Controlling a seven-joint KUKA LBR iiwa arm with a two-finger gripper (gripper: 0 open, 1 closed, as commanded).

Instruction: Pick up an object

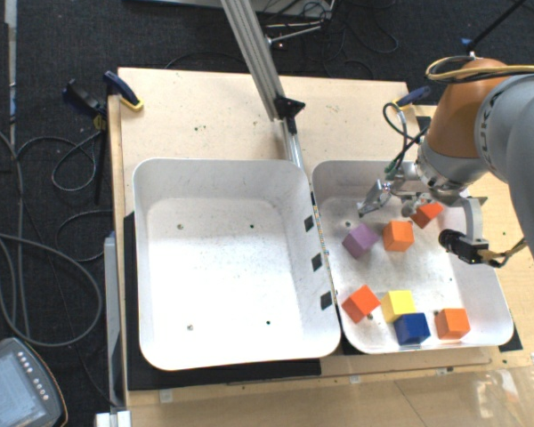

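The small blue cube [412,328] looks light and stiff, best gripped on two flat opposite faces, while the claw [408,199], whose state I cannot tell, hangs near a small orange cube [398,235]

Two white bins [160,181]; four orange blocks [398,235], one purple [360,239], one yellow [397,304], one blue [412,328].

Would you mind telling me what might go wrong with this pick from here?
1. The pincer hangs over the right bin with three blocks close together below it: purple, an orange one and another orange one by the wrist. Descending, it may nudge one aside instead of gripping it.
2. The second orange block lies near the bin's far wall, leaving little room for a grasp there.
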